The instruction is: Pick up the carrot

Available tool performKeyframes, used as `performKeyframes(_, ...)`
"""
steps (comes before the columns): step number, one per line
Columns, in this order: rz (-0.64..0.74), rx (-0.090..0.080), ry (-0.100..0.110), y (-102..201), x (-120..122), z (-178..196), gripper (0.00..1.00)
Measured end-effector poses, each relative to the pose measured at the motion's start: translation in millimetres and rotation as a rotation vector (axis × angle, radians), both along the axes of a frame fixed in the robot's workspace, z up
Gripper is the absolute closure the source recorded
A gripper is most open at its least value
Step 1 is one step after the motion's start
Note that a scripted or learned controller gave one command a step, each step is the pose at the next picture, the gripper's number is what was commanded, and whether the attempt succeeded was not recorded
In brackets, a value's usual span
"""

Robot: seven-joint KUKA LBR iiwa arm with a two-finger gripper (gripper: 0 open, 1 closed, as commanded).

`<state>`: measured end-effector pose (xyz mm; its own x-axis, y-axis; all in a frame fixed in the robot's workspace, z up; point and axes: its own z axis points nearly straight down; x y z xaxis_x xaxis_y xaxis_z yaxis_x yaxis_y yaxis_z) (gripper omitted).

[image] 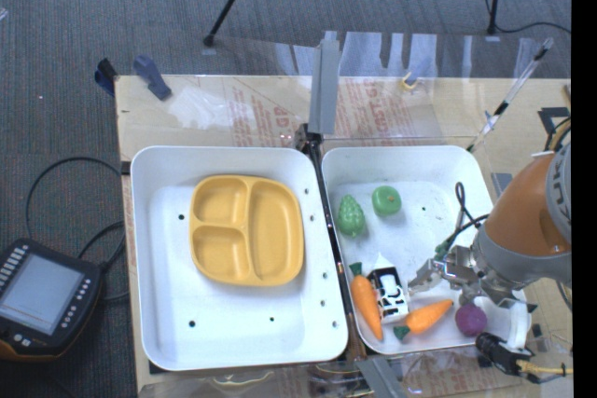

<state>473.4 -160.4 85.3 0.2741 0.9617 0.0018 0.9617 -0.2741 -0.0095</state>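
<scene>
Two orange carrots lie in the right bin [410,161] near its front edge. One carrot [367,305] is long and lies along the bin's left wall. The other carrot [428,317] is shorter, points right and has a green top at its left end. A black and white block [388,290] sits between them. My gripper [440,270] hangs low over the bin, just above and right of the shorter carrot, with nothing seen held in it. The arm's orange band [522,219] is at the bin's right wall.
A bumpy green vegetable [351,214] and a round green one [386,199] lie at the back of the right bin. A purple ball [471,320] sits in its front right corner. The left bin [159,294] holds a yellow divided plate [248,228].
</scene>
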Motion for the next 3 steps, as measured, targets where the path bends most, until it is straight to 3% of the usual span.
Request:
performKeyframes(1, -0.001, 0.004, 0.007, 0, -2, 8, 1.00)
performKeyframes(2, 0.021, -0.002, -0.009, 60, 18, 105, 1.00)
performKeyframes(3, 0.020, -0.003, -0.001, 59, 16, 102, 0.00)
